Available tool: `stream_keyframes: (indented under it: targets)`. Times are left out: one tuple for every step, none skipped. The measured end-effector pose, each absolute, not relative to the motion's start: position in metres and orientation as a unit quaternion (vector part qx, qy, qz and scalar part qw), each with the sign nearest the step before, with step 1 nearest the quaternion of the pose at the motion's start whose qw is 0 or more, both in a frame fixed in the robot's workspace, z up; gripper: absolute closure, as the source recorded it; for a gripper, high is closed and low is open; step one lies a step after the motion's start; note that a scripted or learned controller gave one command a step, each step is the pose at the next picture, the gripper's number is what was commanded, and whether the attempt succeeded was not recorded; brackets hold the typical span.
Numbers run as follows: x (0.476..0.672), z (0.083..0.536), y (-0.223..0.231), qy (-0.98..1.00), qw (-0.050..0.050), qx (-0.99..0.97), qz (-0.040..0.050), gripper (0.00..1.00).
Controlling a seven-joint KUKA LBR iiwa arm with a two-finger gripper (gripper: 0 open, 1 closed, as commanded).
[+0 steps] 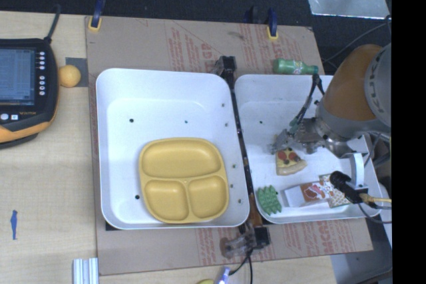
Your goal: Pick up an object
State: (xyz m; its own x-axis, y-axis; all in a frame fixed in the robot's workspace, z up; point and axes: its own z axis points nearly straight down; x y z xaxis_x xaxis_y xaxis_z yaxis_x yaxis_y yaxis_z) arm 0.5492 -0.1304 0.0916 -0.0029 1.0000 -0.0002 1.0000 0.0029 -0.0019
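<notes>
The right bin (266,100) holds a toy pizza slice (290,161) near its middle, a green ridged piece (268,199) at its front left corner and a red and white packet (313,193) along its front wall. My gripper (285,142) hangs low over this bin, just behind the pizza slice and very close to it. The arm's grey and orange wrist (353,93) comes in from the right and hides the bin's right side. Nothing shows as held.
The left bin (166,93) bears a yellow divided plate (184,179) at its front. A green bottle (295,66) lies on the cardboard behind the right bin. A black and orange pendant (23,90) and a yellow ball (69,75) sit at the far left.
</notes>
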Motion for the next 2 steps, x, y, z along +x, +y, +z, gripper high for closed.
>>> stream_keyframes:
  targets:
    - [0.526, 0.091, -0.11, -0.709, 0.001, -0.706, 0.0015, 0.0]
    - [0.556, 0.092, -0.112, -0.708, 0.001, -0.706, 0.0006, 0.0]
